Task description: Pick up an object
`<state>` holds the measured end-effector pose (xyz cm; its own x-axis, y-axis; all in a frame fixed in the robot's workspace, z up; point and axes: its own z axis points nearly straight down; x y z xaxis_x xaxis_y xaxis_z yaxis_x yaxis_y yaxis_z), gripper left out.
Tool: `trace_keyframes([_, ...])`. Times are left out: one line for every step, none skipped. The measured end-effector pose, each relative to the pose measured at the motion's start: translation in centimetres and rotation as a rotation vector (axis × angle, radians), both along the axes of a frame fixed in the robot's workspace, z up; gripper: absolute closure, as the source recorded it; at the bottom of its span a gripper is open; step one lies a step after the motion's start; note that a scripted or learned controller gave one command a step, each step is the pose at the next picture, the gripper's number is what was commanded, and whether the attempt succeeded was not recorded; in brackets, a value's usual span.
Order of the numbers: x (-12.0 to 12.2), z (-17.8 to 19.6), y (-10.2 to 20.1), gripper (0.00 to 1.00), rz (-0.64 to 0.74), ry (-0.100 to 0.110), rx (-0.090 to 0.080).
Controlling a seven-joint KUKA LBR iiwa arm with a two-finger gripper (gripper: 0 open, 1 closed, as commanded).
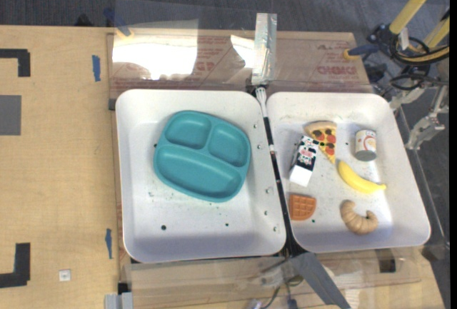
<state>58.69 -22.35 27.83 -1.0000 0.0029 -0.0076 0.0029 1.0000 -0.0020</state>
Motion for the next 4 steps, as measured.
trace_keyframes([1.3,-9.4,0.2,0.00,-0.370,0.007,0.004])
trace_keyframes([1.3,-18.0,2.9,0.00,-0.500,-0.003,0.004])
trace_keyframes([1.5,-16.9,3.1,1.00,-0.496,-0.009,0.002])
trace_keyframes([0.6,-10.9,6.2,1.00,-0.952,-0.003,0.007])
